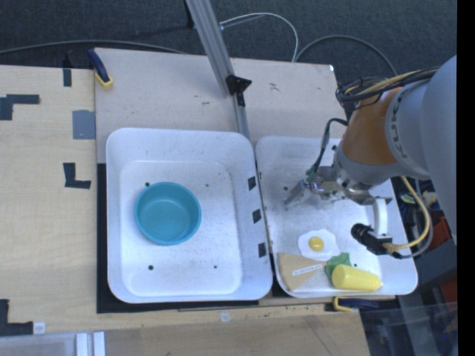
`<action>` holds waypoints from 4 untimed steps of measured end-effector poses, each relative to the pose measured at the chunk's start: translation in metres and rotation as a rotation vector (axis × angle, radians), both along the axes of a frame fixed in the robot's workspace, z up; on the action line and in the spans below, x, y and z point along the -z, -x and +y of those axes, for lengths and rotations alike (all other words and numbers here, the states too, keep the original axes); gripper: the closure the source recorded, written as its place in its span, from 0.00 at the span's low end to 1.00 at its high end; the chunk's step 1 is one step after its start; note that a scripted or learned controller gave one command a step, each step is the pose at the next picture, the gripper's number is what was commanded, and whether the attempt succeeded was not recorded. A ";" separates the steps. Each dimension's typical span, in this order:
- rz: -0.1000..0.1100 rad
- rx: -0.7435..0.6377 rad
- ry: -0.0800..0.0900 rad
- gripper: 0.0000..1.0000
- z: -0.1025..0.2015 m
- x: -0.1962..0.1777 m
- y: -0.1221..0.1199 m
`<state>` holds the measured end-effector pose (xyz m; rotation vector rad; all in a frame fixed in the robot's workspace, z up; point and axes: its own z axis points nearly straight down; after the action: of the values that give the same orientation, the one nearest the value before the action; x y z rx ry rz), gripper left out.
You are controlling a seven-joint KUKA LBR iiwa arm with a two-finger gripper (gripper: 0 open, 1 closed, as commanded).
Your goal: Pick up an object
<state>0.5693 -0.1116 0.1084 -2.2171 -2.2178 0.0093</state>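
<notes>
The gripper was seen low over the right bin, fingers spread apart with nothing between them. Below it, toward the frame's lower right, a fried egg, cheese wedge and yellow corn were clustered. A blue bowl was placed in the left bin.

Light: bright and even over the whole bench, with a cool, bluish look.
Bins: the left bin and right bin look very white, a bit washed out.
Shadows: soft and small; a thin dark one lies along the near edge of the bins.
Floor: the dark floor at the top is dim.
Sharpness: a little soft and grainy all over.
Arm: the big grey arm looks blurry because it is close to the camera.
</notes>
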 end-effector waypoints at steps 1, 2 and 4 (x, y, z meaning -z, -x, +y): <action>-0.007 -0.001 0.001 0.00 0.000 0.020 0.000; -0.006 -0.002 0.000 1.00 0.001 0.010 0.000; -0.012 0.000 0.001 1.00 -0.008 -0.078 0.000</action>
<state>0.5694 -0.1198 0.1864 -2.2228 -2.2246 -0.0030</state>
